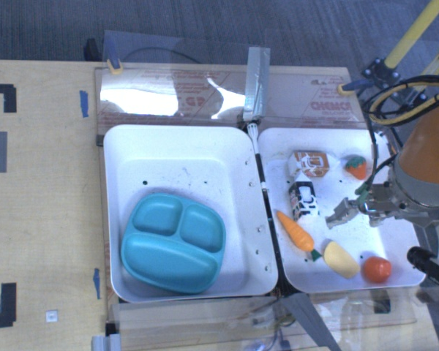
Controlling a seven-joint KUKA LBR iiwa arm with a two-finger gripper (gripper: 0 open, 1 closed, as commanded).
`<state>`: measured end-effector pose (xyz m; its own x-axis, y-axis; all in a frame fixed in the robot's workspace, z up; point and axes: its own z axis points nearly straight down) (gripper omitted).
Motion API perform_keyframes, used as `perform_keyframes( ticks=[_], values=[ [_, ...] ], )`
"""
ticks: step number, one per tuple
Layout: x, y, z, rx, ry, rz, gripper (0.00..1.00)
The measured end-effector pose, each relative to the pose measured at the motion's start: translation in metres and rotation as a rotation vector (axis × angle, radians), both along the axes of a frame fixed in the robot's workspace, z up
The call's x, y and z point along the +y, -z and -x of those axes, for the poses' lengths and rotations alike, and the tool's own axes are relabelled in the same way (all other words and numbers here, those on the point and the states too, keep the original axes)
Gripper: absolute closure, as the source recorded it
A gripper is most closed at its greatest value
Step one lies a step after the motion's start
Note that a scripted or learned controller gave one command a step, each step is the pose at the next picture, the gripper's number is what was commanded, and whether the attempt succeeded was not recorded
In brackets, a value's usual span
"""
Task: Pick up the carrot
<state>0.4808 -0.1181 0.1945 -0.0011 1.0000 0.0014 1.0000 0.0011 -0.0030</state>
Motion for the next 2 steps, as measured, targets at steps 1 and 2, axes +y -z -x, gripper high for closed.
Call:
perform_keyframes(
  ticks=[1,2],
  values=[
    [0.071,0.01,0.001,-0.001,-0.244,-0.001,0.0],
    [0.07,0.0,0.0,-0.006,-0.242,0.001,1.0]
  ],
)
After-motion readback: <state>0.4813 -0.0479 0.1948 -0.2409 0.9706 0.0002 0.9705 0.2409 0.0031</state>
